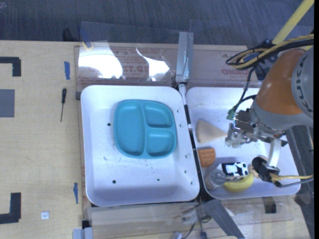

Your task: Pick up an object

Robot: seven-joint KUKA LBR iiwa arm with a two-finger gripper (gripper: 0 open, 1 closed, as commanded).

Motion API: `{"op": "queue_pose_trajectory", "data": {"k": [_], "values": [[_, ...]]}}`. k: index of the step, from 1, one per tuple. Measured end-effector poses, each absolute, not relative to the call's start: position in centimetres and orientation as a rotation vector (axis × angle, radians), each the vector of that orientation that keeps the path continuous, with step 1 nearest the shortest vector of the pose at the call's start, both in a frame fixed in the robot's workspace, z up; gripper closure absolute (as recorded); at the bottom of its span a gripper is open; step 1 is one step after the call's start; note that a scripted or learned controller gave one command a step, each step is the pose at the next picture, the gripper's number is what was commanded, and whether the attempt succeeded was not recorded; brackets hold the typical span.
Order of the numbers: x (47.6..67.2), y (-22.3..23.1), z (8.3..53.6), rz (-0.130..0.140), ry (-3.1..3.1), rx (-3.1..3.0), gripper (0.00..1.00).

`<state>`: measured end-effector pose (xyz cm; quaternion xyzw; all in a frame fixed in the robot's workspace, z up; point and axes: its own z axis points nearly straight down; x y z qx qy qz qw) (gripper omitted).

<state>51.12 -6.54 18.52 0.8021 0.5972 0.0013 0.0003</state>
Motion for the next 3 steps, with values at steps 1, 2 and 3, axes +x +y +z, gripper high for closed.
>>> {"op": "queue_pose_trajectory", "data": {"k": [1,2,3], "values": [[50.9,-12.5,8.8,0.006,1.713,2.63,1.0],[49.3,-9.6,8.8,0.012,1.393,2.81,1.0],[48.6,-13.8,8.8,0.011,0.931,2.999,1.0]]}}
